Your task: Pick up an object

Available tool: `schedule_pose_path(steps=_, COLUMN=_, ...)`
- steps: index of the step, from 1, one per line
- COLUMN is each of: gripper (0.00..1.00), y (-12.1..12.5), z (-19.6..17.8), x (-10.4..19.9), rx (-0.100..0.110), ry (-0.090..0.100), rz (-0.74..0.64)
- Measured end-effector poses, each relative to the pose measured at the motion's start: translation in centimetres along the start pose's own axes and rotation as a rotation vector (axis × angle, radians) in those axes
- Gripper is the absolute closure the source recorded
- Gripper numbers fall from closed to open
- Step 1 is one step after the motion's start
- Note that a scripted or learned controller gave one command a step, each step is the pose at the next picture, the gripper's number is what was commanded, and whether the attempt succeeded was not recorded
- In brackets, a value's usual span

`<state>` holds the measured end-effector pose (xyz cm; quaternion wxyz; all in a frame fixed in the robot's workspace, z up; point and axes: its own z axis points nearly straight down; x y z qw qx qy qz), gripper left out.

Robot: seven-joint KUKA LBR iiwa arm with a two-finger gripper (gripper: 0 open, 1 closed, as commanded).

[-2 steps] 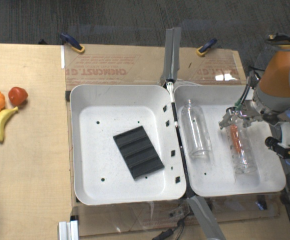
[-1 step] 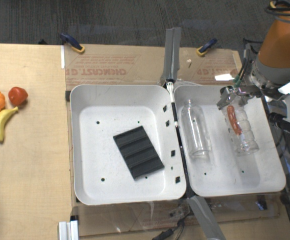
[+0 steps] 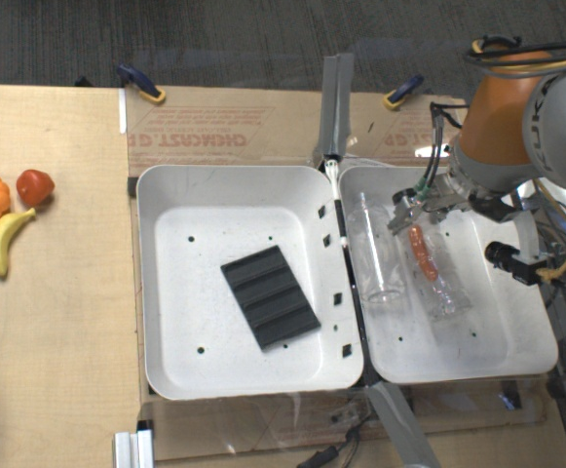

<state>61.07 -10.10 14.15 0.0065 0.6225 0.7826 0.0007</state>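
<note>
Reach step — gripper (image 3: 421,208) low in right bin (image 3: 526,359), can't tell its opening; orange-filled clear bag (image 3: 429,266) just below — next descend, close.

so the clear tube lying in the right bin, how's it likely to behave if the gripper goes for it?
The clear tube lies on its side on the bin floor, so a nudge would probably roll it. Its smooth, glossy wall looks slippery for two fingers. It seems thin and hollow, so likely light and possibly crushable.
</note>
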Motion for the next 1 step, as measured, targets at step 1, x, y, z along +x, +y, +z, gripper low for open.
schedule_pose_path(steps=1, gripper=1.00, y=5.06, z=-5.02, x=6.08, rx=0.009, ry=0.009, rz=-0.034)
